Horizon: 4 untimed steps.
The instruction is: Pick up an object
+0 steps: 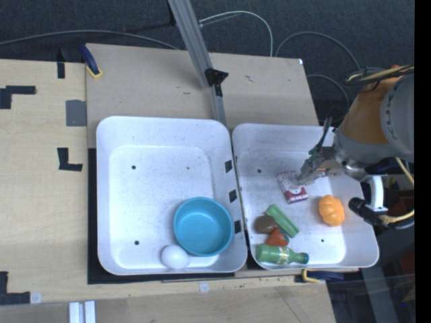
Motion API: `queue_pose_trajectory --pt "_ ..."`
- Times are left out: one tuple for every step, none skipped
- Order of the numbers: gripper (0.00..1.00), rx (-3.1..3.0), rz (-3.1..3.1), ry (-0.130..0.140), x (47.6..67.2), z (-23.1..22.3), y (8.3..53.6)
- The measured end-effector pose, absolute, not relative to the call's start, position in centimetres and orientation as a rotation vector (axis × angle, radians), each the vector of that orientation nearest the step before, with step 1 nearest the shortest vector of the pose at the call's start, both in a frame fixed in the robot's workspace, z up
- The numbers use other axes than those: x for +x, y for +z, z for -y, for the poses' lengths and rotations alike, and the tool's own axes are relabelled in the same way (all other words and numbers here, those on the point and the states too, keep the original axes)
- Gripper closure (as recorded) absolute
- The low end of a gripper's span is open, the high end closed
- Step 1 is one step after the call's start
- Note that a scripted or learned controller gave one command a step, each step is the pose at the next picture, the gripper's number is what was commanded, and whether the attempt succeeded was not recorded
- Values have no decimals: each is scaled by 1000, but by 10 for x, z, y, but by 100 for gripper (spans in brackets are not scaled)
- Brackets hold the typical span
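Observation:
My gripper [311, 169] hangs low over the middle of the right bin [269, 140], reaching in from the right. Just below and left of its tip lies a small red and white packet [293, 191]; whether they touch I cannot tell. An orange fruit [330, 210] sits to the right of the packet. Near the bin's front edge lie a green stick-shaped item [282, 221], a brown lump [264, 225], a small red piece [276, 237] and a green bottle [279, 254] on its side.
The left bin [111, 180] holds a blue bowl [202, 225] and a white ball [174, 256] at its front. A grey metal pole [195, 39] slants down to the gap between the bins. Cables trail behind the right bin.

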<state>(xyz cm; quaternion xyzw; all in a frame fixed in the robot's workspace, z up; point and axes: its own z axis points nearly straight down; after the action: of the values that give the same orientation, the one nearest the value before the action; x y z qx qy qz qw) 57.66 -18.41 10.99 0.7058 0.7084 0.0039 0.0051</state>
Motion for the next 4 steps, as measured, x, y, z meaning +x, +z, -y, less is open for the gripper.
queue_pose_trajectory --pt "100 2216 -2220 3 580 184 173" --pt "100 2216 -2220 3 582 183 227" --pt "100 2215 -2231 1 584 121 222" --pt "100 2217 -2230 -1 576 69 213"
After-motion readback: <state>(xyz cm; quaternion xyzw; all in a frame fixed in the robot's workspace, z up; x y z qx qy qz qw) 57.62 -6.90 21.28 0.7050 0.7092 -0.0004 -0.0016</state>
